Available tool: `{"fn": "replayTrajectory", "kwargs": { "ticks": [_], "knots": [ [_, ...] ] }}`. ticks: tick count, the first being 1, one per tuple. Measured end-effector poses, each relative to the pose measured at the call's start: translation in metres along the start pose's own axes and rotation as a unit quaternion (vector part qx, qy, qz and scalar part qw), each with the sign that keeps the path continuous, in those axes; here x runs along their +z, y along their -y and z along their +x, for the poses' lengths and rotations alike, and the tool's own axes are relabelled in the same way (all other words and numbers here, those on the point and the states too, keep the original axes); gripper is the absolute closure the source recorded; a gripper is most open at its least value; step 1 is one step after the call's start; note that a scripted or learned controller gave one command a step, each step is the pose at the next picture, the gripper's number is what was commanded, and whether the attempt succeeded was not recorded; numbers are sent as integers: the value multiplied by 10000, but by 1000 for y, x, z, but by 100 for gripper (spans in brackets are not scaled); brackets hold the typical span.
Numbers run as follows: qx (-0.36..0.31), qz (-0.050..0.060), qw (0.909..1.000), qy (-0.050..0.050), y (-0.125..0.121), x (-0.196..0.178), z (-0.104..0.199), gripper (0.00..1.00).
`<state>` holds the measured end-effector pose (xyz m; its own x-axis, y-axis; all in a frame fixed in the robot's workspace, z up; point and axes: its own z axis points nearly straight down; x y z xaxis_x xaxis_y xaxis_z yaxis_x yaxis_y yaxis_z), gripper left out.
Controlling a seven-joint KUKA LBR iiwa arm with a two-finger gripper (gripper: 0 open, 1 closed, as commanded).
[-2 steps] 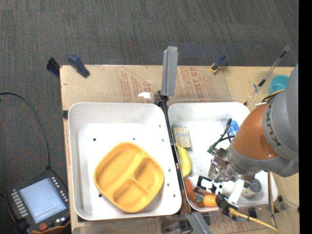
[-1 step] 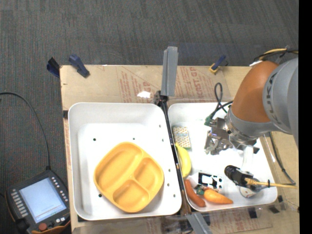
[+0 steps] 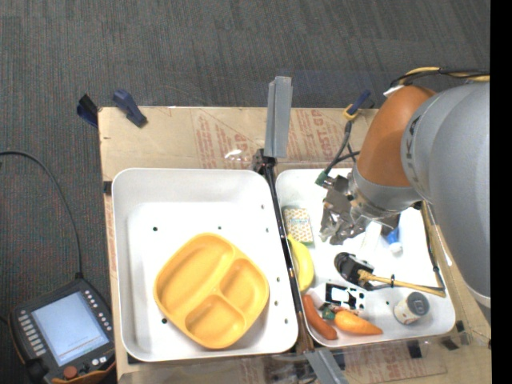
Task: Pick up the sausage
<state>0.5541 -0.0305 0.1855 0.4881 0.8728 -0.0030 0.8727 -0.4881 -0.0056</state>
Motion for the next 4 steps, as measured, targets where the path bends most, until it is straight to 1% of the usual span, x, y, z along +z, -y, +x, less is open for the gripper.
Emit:
{"fn": "replayTrajectory", "kwargs": {
  "ticks": [1,2,3,4],
  "knots": [
    [-837,5,9965,-5,22,0,-48,100],
    [-790,6,9969,0,28,0,12,100],
    [-1482,-1,9890,-5,69,0,-38,100],
    [-383,-6,9993,-5,78,1,-22,100]
  ]
}}
